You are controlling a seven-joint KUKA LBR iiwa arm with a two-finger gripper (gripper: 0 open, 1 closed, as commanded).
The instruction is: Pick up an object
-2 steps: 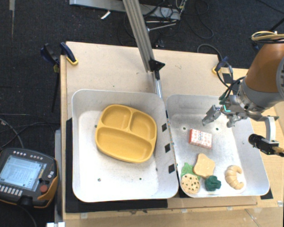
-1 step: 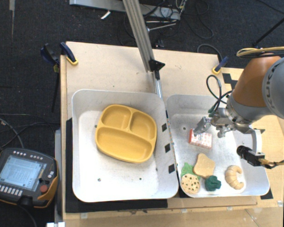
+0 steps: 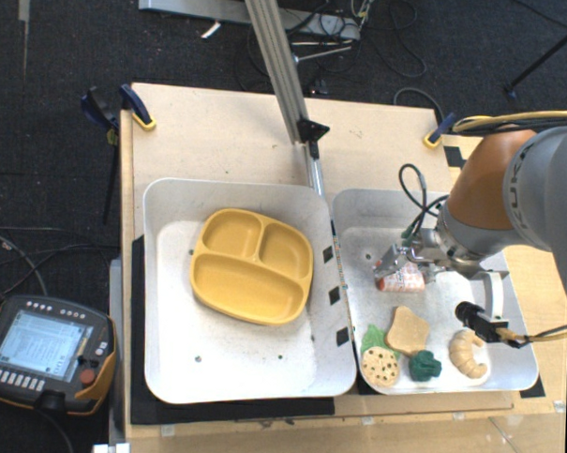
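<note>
From the camera view, the pincer hung low in the right bin, seemingly touching a pink-and-white item (grip state: cannot tell). To grasp well, it probably needed centring before lifting straight.

Colours and patterns across the two bins and the arm.
A mustard-yellow divided tray is lying in the white left bin; the white right bin is showing a tan toast slice, a dark-dotted cream cookie, a green piece, a beige croissant and a red-and-white item; the grey arm is carrying an orange band; the surface is pale tan.
</note>
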